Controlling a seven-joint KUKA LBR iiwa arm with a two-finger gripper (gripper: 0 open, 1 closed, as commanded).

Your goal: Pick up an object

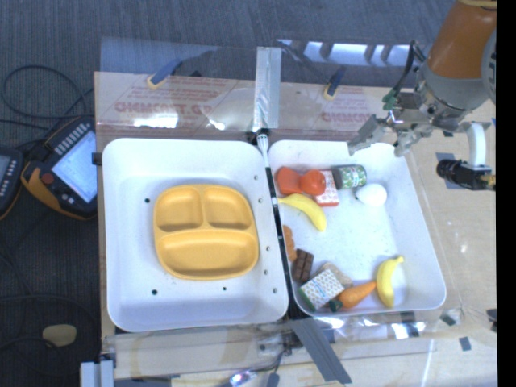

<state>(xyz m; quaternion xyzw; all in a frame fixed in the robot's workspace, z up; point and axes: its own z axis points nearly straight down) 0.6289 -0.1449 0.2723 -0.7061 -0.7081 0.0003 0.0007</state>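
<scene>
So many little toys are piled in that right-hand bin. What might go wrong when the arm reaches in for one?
1. The tomato, red box, green can and white egg sit bunched together, so the end effector may nudge neighbours or catch two.
2. The carrot, lower banana and checkered packet lie near the bin's front wall, which may block a clean grip.

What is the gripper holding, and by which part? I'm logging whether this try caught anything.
Nothing: the gripper hangs open above the right bin's far edge, with no object between its fingers.
</scene>
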